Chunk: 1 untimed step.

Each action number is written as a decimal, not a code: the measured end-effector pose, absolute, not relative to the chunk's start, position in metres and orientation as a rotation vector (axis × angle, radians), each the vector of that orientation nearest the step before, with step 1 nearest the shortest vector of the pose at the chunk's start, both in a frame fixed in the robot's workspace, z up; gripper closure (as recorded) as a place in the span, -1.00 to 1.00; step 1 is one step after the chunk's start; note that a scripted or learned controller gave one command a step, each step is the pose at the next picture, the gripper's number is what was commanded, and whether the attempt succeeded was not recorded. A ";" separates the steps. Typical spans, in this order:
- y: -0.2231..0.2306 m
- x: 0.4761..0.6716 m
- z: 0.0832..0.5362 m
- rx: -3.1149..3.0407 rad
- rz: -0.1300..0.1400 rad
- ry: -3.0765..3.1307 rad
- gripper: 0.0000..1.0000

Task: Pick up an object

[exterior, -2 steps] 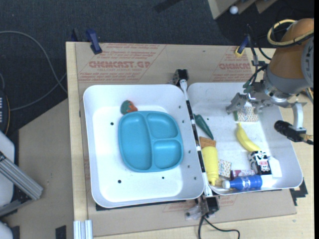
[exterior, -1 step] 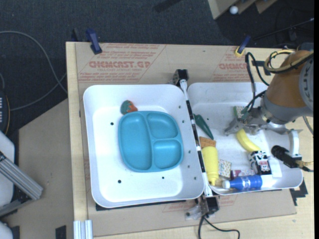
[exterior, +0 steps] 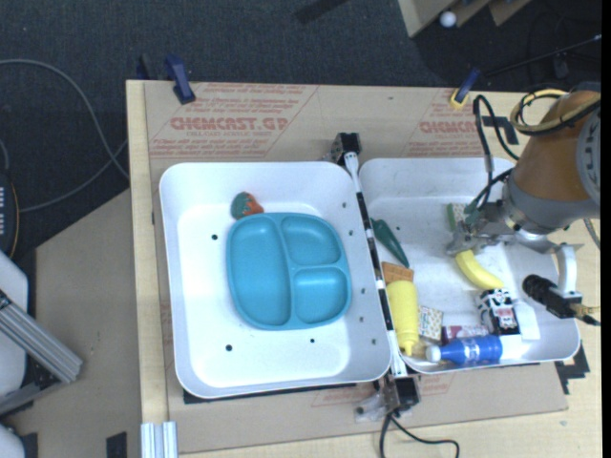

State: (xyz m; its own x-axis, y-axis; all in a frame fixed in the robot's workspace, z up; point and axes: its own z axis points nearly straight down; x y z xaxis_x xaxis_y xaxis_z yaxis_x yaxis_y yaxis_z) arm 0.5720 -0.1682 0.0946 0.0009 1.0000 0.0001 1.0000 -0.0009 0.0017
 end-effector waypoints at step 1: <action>-0.079 0.568 0.185 2.219 0.003 2.223 1.00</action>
